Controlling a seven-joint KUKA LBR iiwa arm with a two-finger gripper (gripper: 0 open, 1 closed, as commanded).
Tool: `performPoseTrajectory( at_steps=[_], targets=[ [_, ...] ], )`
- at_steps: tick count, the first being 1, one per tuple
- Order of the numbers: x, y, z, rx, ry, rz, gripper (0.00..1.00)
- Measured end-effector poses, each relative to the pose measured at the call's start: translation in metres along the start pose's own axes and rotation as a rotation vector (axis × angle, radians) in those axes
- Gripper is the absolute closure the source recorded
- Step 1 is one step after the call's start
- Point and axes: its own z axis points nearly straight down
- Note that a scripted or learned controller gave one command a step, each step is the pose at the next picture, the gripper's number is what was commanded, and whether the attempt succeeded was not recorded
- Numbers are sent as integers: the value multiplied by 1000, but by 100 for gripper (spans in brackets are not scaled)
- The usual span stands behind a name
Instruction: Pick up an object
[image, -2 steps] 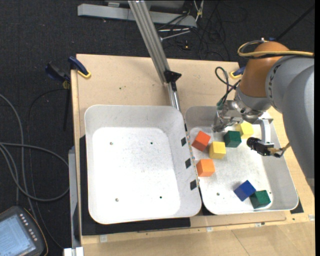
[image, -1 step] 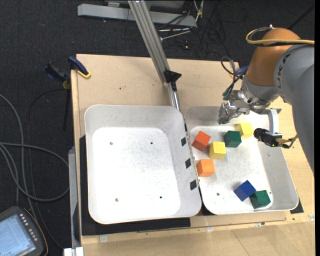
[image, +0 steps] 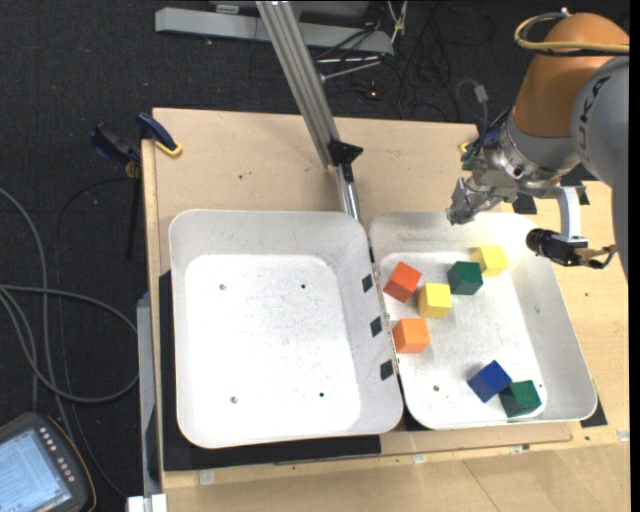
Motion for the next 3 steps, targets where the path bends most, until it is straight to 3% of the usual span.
performPoseTrajectory(
  at_steps=[1,3],
  targets=[
    [0,2,-32,4,1,0,100],
    [101,1,-19,10,4,-5,100]
  ],
)
